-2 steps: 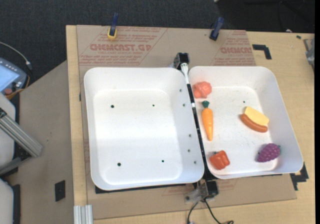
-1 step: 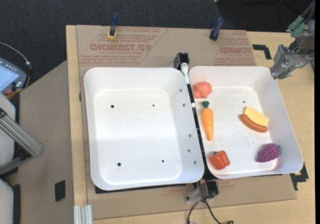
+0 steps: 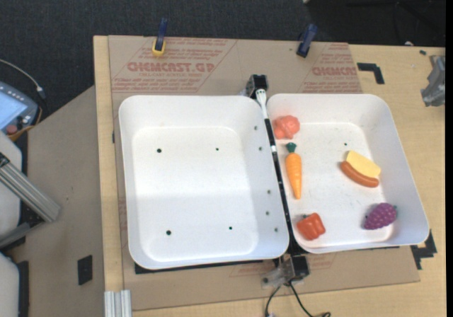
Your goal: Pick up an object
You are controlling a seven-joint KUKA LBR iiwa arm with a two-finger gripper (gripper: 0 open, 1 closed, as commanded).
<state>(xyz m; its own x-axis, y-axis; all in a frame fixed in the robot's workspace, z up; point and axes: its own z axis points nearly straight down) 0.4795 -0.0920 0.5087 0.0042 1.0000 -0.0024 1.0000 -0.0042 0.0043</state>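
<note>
Red pepper (image 3: pixel 310 226), toward the tabletop's near edge, sits apart from its neighbours: descend squarely over it. Gripper (image 3: pixel 433 83) opening: cannot tell.

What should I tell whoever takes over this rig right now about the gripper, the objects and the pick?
Gripper: a grey part of it shows at the right edge of the view, outside the bins; whether it is open or shut cannot be told, and nothing is seen in it.
Objects, all in the right white bin: pink lumpy toy and orange toy carrot with green top along the left wall; red toy pepper near the front left; yellow-and-orange sandwich-like toy right of centre; purple toy grapes front right.
Done: nothing lifted.
Left: choose one object, grasp and raise it.
</note>
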